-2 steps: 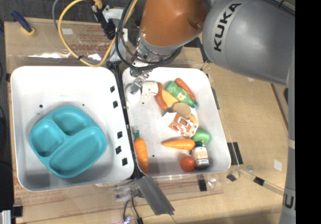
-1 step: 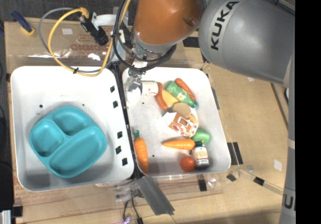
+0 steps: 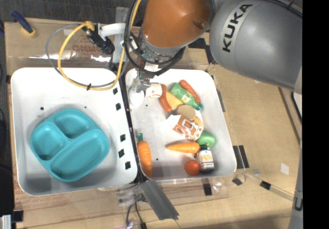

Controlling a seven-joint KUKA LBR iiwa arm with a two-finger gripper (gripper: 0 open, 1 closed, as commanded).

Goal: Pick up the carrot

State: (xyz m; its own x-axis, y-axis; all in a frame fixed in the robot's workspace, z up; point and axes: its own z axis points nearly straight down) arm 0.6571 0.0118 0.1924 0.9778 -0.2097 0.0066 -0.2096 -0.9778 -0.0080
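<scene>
Gripper (image 3: 140, 85) sits at the upper left corner of the right bin (image 3: 221, 120), mostly hidden under the arm's orange band; grip state cannot be determined. Carrot (image 3: 183, 147) lies well apart, lower right of the gripper, beside a small bottle (image 3: 205, 158).

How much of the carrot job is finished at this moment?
Nothing looks done yet. Two carrots lie in the right bin: one near its middle, another against its left wall. The hand hangs over the bin's far left corner, away from both, with no carrot in it. Left to do: move to a carrot, grasp, lift.
</scene>
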